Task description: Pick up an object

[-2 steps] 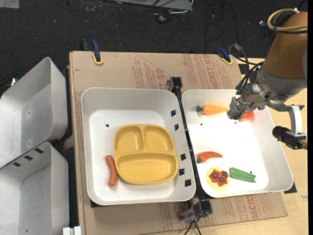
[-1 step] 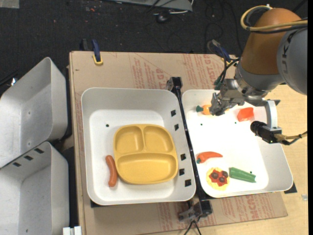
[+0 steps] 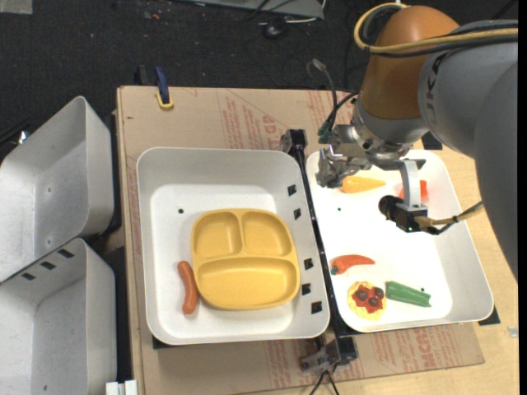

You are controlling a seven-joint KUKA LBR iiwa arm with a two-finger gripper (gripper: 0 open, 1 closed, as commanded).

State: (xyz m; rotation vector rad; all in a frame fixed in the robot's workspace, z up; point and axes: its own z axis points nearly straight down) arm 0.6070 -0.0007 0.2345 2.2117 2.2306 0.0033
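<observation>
My gripper (image 3: 336,169) hangs low over the far left corner of the right bin (image 3: 465,257). Just to its right lies an orange-yellow toy pepper (image 3: 363,184), close to the gripper but not visibly held. A red piece (image 3: 422,191) lies further right, partly hidden by the arm's hardware. Toward the bin's near side lie a red chili (image 3: 352,262), a small toy pizza (image 3: 367,297) and a green vegetable (image 3: 408,294).
The left bin (image 3: 160,220) holds a yellow divided tray (image 3: 244,257) with a brown sausage (image 3: 188,286) beside its left edge. A black part with a cable (image 3: 401,213) hangs from the arm over the middle of the right bin. White bins (image 3: 49,220) stand off the bench at left.
</observation>
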